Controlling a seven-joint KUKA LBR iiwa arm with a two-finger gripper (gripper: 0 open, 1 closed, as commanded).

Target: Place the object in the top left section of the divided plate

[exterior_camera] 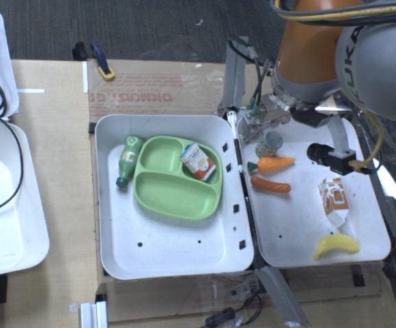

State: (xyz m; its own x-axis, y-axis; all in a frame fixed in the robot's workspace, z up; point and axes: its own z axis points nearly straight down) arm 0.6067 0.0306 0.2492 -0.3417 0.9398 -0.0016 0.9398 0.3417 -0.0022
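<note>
From where I stand the tool [265, 118] hangs low over the back-left corner of the right bin [290, 241], right above a small grey can [273, 142], and the arm's own bulk hides it too well for me to tell whether it is closed or released. Which object is meant I can only guess; by the tool's position I'd say the can, standing upright just behind the carrot [275, 163]. A can like that looks stiff and fairly light, with smooth sides that might slip, so I reckon the safest hold is across its round body near the top, straight down. The carrot and the red sausage [271, 185] lie just in front of it and could get nudged. Further off in the same bin are a crumpled wrapper [333, 198] and a banana [336, 246]. In the left bin [164, 251] sits the green divided plate [177, 200]; its top left section looks bare, while a small carton [199, 161] rests tilted in the top right one, close enough to be bumped. A green bottle [126, 159] lies against the plate's left rim.
</note>
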